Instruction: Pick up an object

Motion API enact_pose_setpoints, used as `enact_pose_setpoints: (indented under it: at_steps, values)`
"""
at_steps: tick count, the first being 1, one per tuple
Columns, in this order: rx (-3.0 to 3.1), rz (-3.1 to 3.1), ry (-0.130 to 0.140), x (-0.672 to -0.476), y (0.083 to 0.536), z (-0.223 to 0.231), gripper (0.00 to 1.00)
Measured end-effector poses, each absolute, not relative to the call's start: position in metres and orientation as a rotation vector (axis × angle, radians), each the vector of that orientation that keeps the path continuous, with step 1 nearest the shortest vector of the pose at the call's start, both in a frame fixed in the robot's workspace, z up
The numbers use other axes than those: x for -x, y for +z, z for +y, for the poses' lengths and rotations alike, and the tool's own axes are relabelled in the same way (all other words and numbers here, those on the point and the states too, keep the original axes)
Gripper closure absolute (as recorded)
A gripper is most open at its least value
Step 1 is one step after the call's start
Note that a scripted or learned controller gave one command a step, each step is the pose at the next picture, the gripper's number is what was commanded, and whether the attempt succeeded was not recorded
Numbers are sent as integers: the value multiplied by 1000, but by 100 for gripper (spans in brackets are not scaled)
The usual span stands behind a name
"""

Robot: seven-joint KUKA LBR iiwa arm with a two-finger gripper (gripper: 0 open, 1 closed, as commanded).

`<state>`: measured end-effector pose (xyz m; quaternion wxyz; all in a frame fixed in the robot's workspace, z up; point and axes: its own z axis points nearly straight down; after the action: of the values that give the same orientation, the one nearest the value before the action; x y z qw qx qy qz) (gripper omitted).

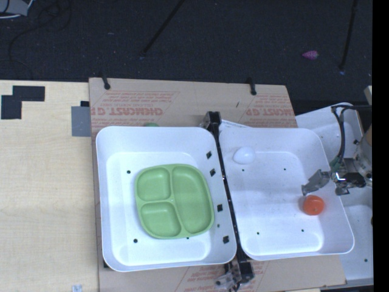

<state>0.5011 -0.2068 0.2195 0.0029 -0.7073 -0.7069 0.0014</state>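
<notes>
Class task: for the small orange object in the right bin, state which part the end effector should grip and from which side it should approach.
Grip the orange object across its rounded middle, coming straight down from above. It looks compact and roundish, sits alone on the right bin's flat floor, and the end effector is already close beside it.

Below me the left bin (112, 163) sits on a brown printed cardboard sheet (182, 102). Touching the left bin's right rim is a black hinge strip (223, 190), with the right bin (331, 245) just beyond it. Left of the left bin I see pale wooden bench (42, 187) with black tape patches (24, 99) and a grey patch (80, 120). Behind the left bin lies dark carpet (200, 29), with a small purple scrap (310, 55) far to its right.
</notes>
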Motion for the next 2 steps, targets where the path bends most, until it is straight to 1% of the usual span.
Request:
enact_pose_setpoints:
  at_steps: [1,2]
  values:
    - [2215,-2215,5,-495,165,-196,0]
    - [2217,-2216,4,-488,109,-204,0]
